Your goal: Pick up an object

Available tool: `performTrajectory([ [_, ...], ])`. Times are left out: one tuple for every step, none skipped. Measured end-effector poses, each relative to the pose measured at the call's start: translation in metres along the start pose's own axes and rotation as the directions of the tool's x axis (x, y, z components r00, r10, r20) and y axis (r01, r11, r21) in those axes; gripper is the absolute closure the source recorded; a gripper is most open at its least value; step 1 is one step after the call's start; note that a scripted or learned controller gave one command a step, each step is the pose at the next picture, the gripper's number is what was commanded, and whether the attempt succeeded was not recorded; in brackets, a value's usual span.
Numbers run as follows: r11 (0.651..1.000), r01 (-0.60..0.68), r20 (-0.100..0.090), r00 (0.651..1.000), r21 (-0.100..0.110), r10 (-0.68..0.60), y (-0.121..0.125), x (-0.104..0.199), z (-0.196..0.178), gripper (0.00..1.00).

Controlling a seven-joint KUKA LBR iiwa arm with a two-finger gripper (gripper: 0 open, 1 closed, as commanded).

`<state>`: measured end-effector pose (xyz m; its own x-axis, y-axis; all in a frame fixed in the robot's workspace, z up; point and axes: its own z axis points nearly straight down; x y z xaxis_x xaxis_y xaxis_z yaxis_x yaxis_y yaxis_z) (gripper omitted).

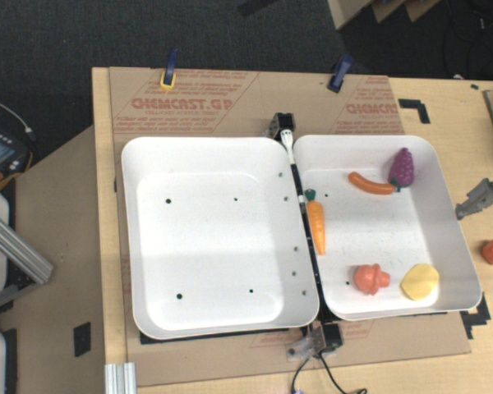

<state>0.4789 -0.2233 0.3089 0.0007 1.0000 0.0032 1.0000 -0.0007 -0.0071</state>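
Note:
The right bin (444,220) holds several toy foods. An orange carrot (315,226) lies along its left wall. A small orange-red sausage (370,185) rests near the back, with a purple bunch of grapes (402,167) just to its right. A pinkish-red fruit (370,278) and a yellow lemon (420,281) sit near the front. A grey part of my gripper (478,197) pokes in at the right edge, outside the right bin's rim and apart from every object. A bit of the arm's orange band (491,253) shows below it.
The left bin (140,220) sits beside the right one on a cardboard sheet (230,97) held by a yellow clamp (168,76) and a blue clamp (339,74). A black divider strip (300,203) runs between the bins. Cables lie at the front (316,347).

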Motion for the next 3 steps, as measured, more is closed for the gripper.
performTrajectory([
  [1.0, 0.003, 0.008, 1.0, -0.015, -0.003, 0.072, 0.0, -0.056, 0.0],
  [1.0, -0.002, -0.003, 1.0, 0.006, 0.002, 0.005, 0.01, 0.064, 0.0],
  [1.0, 0.0, 0.007, 1.0, -0.013, 0.0, 0.001, -0.001, 0.017, 0.0],
])
